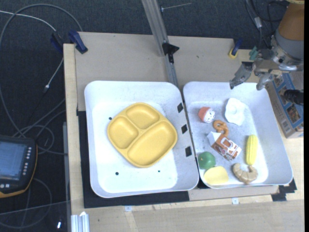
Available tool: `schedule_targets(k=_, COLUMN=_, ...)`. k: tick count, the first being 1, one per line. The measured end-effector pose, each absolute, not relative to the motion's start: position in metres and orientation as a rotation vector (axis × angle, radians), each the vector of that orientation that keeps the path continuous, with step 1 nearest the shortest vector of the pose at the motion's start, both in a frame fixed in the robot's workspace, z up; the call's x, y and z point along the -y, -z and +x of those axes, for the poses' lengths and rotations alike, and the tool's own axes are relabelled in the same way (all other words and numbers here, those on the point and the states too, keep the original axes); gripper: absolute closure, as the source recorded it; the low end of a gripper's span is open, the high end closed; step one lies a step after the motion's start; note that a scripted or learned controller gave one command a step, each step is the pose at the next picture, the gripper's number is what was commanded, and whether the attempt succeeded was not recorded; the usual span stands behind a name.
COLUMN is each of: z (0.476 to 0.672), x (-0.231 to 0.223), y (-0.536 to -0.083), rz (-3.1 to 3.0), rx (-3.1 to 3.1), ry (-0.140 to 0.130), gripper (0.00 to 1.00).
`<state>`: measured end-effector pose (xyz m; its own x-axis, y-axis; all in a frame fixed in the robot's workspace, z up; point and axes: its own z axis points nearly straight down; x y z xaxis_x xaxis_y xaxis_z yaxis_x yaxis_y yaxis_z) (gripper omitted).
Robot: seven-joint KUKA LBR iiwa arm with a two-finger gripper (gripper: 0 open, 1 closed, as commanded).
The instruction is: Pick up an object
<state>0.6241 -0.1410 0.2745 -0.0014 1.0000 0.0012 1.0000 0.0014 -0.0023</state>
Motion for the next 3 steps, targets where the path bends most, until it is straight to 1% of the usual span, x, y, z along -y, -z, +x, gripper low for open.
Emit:
schedule_targets(k=1, z=0.624, x=0.141, y=-0.274, rz=-2.218, rx=2.221, ry=-0.002, gripper=0.00)
schedule_targets(k=2, z=0.626, x=0.138, y=-0.232, rz=-2.216, rx=2.219, ry=-0.005, gripper=0.00)
schedule_targets(k=3, z=0.635, x=0.134, y=-0.177, rz=-2.214, rx=2.219, ry=-0.006, gripper=0.00)
